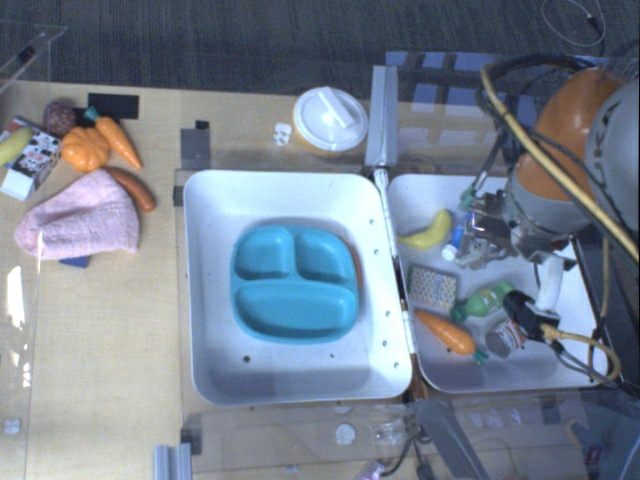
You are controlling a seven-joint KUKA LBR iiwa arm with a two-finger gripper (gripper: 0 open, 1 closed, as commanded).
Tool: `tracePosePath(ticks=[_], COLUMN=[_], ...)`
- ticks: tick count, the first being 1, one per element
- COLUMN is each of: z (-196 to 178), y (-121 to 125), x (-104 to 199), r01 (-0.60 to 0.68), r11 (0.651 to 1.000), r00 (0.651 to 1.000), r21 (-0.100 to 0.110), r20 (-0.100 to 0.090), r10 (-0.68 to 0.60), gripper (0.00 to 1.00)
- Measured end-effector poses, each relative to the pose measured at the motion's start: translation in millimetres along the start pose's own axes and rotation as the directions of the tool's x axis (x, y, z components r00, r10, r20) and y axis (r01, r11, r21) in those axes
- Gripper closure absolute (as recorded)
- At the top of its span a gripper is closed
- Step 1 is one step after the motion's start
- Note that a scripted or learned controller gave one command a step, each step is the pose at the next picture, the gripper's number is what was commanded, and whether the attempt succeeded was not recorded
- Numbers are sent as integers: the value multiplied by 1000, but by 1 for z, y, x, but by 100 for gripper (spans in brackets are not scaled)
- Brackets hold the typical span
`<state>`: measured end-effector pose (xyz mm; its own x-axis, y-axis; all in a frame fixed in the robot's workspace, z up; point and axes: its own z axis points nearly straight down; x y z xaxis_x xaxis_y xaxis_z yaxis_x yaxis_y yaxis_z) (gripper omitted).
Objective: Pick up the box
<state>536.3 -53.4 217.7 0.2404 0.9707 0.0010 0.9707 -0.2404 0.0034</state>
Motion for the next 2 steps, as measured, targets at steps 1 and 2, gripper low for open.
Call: tracePosePath(ticks=[1, 2], z=[82, 82], y=[-38, -38], x=[-55, -55], r01=[160, 161], r11=[987, 987], r00=[987, 987], r21=[4, 3], r20=[0, 0], r10=[-160, -161], gripper=[100, 0])
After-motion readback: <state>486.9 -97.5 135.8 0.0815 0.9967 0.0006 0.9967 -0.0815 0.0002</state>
